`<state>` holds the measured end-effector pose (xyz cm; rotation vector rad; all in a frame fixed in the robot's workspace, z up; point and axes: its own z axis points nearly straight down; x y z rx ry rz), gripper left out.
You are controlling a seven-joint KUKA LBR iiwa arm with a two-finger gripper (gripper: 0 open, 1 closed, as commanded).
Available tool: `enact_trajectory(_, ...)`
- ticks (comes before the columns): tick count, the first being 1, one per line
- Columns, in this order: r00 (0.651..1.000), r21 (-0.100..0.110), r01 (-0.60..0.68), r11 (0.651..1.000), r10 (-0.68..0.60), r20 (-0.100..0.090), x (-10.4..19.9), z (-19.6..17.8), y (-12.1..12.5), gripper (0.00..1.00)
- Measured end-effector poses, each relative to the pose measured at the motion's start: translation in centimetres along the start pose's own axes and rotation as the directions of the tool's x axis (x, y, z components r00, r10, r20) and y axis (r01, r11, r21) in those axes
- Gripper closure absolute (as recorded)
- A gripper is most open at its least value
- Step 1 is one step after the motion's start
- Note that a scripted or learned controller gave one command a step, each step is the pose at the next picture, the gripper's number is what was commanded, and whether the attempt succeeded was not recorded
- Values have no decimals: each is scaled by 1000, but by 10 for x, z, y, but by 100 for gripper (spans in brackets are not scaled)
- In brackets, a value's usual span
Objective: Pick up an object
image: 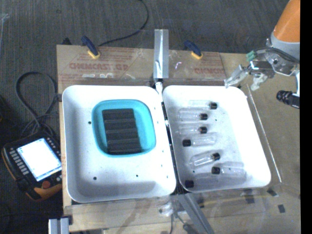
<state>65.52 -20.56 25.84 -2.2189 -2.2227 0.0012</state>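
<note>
Two white bins sit side by side on the bench. Nearest the camera, at the front of the right bin (253, 174), a small black cap (189, 184) lies loose by the corner. Six clear vials with black caps are scattered through this bin: one near the front (226, 169), another just behind it (204, 159), then one at mid-bin (199, 141), with three more farther back (191, 129) (192, 115) (202, 104). The left bin (78, 179) holds a teal tray (100, 112) with a dark ribbed insert (121, 129). Farthest off, beyond the right bin's back corner, the gripper (246, 79) hangs with its fingers spread apart, gripping nothing, well apart from the vials.
</note>
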Motion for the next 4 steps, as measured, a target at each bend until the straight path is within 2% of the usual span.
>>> enact_trajectory(1, 1000, 2, 29, 1000, -29, 1, 39, 115, 13, 0)
enact_trajectory(2, 990, -12, 141, 990, -141, 6, 94, 169, -34, 0)
enact_trajectory(3, 990, -17, 140, 990, -140, 5, 94, 158, -32, 100)
enact_trajectory(4, 1000, -2, 11, 1000, -11, 2, 117, 74, -6, 100)
